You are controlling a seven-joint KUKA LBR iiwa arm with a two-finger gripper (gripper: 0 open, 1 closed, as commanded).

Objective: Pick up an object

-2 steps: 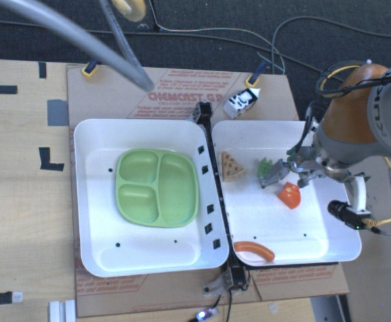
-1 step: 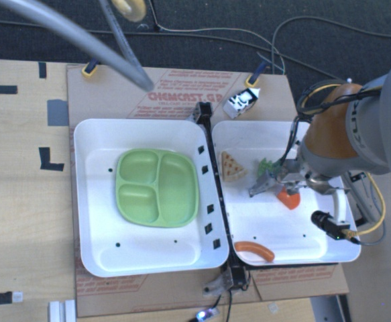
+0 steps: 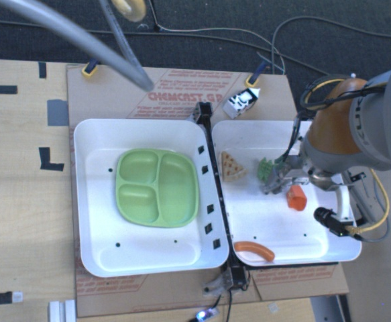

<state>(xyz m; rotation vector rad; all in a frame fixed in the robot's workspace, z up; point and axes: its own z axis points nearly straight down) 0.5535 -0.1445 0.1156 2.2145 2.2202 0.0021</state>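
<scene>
In the right bin [image 3: 316, 247] lie a waffle-patterned pizza-slice toy [image 3: 231, 166], a green leafy toy [image 3: 268, 169], an orange-red block [image 3: 296, 198] and an orange sausage-shaped toy [image 3: 254, 250] near the front rim. My gripper [image 3: 275, 182] is low in the right bin, just under the green toy and left of the orange-red block. The grey arm with its orange band [image 3: 332, 129] comes in from the right.
The left bin [image 3: 98, 247] holds a green divided plate [image 3: 157, 186]. A black divider [image 3: 212, 180] runs between the bins. Cables loop beside the arm at right. A small black-and-white object [image 3: 241, 101] lies on the cardboard behind the bins.
</scene>
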